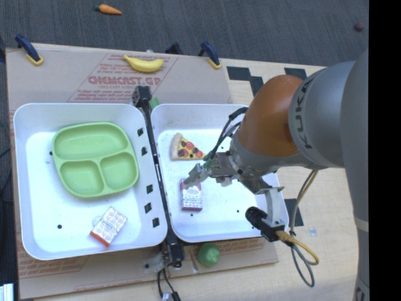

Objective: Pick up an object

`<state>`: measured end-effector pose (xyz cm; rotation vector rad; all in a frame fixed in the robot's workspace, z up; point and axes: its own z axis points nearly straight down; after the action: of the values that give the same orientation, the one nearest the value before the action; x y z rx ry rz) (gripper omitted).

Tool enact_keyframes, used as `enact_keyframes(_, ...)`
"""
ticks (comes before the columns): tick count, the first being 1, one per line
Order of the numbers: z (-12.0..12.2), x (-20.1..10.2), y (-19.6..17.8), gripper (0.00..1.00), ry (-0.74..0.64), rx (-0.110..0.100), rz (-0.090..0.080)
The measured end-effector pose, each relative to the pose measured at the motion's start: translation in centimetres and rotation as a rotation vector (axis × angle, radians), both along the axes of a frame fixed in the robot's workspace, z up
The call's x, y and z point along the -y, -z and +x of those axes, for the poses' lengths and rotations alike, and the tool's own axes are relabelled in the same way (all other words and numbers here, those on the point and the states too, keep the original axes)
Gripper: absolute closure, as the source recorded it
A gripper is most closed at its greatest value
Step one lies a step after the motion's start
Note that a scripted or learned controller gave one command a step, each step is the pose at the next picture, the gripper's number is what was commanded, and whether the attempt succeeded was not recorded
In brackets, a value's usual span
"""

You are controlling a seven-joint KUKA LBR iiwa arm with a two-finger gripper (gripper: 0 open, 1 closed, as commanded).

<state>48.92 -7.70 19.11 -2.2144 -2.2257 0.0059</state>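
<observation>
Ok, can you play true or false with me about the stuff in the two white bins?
1. The green divided plate is in the left bin. True.
2. The pizza slice lies in the left bin. False: it lies in the right bin.
3. The banana is inside a bin. False: it lies on the cardboard behind the bins.
4. A green ball sits outside the bins, at the front edge. True.
5. The gripper is over the right bin, near the small carton. True.
</observation>
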Motion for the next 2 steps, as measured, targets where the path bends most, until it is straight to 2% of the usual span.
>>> enact_keyframes(1,2.1,9.1,10.0,0.0,0.0,0.001,0.0)
enact_keyframes(2,6.0,8.6,9.9,0.0,-0.003,0.001,0.001)
